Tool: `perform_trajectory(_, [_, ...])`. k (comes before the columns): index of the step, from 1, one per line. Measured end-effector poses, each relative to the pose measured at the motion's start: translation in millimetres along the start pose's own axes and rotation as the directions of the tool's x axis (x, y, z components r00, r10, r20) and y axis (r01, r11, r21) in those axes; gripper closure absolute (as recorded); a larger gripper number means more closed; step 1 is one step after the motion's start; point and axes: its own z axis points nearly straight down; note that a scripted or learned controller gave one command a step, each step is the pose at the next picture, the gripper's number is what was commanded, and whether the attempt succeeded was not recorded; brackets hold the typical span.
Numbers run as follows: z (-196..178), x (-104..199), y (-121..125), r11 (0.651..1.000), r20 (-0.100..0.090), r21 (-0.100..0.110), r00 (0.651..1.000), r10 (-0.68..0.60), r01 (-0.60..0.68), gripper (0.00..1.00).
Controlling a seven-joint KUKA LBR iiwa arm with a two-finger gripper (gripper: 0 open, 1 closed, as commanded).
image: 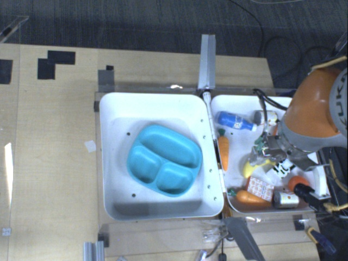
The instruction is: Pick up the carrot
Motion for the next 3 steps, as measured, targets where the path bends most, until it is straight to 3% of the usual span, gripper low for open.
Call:
perform_trajectory(1, [-37,-57,-14,0.998,0.003,-0.005,0.998,-0.061,0.061,1.0])
perform_trajectory(2, [-37,-33,-11,0.994,0.002,-0.005,0.994,0.106,-0.106,1.0])
perform_trajectory(3, [-44,2,-7,0.989,0.001,-0.003,0.989,0.147,-0.147,1.0])
